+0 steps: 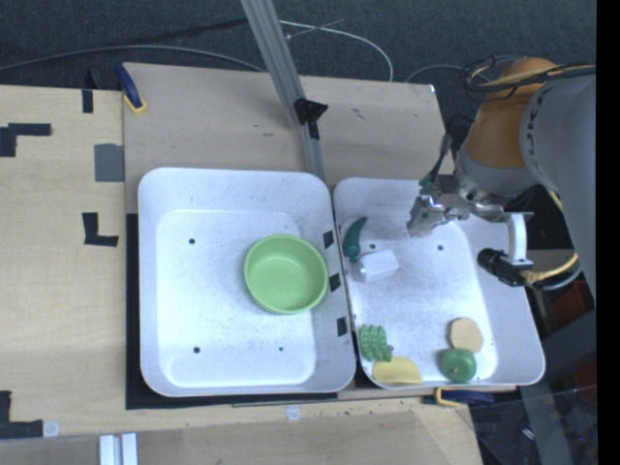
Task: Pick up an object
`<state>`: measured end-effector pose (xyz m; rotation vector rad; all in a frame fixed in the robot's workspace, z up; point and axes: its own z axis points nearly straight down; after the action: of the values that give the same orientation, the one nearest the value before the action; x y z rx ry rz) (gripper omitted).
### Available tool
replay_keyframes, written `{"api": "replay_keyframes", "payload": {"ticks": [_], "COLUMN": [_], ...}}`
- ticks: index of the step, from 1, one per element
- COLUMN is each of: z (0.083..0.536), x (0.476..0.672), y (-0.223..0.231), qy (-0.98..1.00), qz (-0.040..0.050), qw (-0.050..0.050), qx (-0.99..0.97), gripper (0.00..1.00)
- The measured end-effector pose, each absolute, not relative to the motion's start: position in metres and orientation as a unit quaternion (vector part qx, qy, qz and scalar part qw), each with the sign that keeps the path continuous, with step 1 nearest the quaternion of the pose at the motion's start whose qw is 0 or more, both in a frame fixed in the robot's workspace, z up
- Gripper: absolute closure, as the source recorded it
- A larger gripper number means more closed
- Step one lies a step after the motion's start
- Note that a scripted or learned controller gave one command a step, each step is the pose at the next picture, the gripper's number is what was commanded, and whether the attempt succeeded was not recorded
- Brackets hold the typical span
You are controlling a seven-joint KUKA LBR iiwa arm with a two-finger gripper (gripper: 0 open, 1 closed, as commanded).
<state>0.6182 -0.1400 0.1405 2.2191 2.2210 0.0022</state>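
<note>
i have the gripper [423,223] over the right bin [509,303], nothing between its fingers; whether they're spread i cannot tell. i judge this the approach: next, descend onto the white block [379,263] nearby.

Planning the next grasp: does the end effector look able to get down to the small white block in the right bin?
Probably yes. The end effector hangs over the right bin, and the white block lies uncovered nearby; only the dark green piece sits close beside it.
</note>
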Motion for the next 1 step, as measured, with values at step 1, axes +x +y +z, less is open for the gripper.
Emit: {"api": "replay_keyframes", "payload": {"ticks": [1], "z": [0.1878], "x": [0.6278], "y": [-0.1381], "qy": [0.708], "qz": [0.0011], "qw": [0.002], "qx": [0.706], "gripper": [1.00]}}
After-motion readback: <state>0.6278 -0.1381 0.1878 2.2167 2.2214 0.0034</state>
